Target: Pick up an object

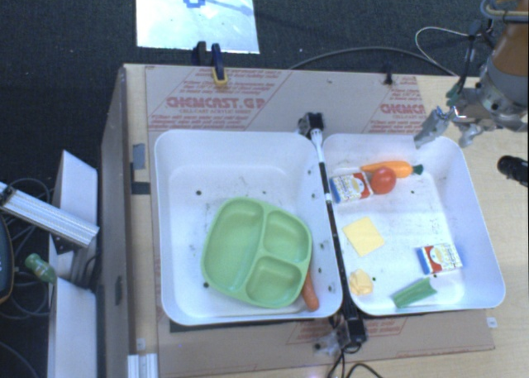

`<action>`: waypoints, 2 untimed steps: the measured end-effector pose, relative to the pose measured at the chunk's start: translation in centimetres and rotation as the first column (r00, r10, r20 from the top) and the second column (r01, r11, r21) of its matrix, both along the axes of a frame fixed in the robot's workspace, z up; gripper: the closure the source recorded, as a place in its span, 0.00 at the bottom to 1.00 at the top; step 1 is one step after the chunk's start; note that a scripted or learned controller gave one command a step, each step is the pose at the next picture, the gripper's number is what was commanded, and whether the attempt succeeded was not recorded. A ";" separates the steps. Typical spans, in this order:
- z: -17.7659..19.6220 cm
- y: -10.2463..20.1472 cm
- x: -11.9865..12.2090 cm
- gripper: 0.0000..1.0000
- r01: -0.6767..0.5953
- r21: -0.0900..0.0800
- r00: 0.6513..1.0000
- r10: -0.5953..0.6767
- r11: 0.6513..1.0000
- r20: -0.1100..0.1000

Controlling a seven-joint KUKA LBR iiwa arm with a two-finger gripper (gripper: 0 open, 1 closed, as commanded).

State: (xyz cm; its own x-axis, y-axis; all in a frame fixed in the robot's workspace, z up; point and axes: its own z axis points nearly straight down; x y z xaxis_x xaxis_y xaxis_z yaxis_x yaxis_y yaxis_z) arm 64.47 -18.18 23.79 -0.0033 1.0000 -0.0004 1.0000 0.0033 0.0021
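Observation:
The right bin (475,203) holds an orange carrot (388,167), a red tomato (383,179) and a small juice carton (349,187) near its back. Farther forward lie a yellow cheese slice (364,236), a small yellow piece (360,282), a green pod (413,292) and a red-and-blue carton (438,258). My gripper (449,129) hangs above the bin's back right corner, open, with nothing between its fingers. It is up and to the right of the carrot, apart from it.
The left bin (178,203) holds a green divided plate (258,251), with a sausage (310,292) at its right edge by the bin wall. A black-and-white divider (322,178) runs between the bins. Cables (430,37) trail over the bench's back right.

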 end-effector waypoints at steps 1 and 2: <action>-15.4 -0.8 0.7 0.00 0.000 0.000 1.000 0.000 1.000 -0.001; -15.6 2.9 2.1 0.00 -0.003 0.003 1.000 0.003 1.000 -0.015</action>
